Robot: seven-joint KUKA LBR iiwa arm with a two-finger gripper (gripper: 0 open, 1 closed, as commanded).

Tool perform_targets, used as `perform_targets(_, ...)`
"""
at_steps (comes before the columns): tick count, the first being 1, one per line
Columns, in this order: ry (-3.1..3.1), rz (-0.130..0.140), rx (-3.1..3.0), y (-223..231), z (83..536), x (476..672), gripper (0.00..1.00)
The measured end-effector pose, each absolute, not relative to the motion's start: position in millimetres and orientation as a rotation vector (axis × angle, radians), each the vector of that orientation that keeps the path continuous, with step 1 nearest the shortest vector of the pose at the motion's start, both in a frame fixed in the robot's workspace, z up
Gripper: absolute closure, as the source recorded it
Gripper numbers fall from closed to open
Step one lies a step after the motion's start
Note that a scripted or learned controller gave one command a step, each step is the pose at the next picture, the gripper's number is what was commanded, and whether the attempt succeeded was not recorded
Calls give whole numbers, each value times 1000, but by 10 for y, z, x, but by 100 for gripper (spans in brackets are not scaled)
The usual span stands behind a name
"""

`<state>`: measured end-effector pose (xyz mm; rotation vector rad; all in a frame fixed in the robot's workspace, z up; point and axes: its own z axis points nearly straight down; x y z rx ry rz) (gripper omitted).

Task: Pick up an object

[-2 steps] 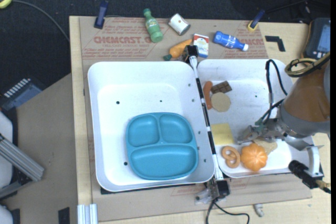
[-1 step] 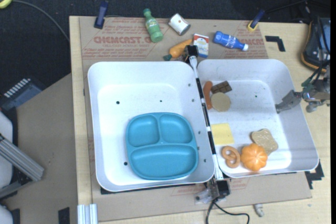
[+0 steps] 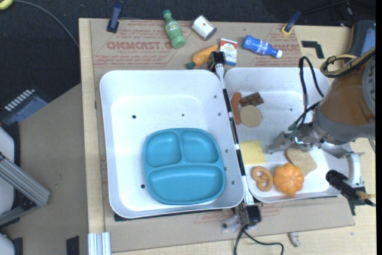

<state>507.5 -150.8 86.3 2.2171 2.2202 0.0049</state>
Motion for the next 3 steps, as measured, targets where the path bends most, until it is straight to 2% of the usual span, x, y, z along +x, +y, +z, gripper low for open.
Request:
perform_targets(1, 2214, 4, 2213, -1530, 970, 5082, 100)
perform_targets(2, 2214, 4, 2214, -1529, 968, 5080, 0)
perform_targets(3, 2216, 5, 2216, -1575, 870, 4813, 0)
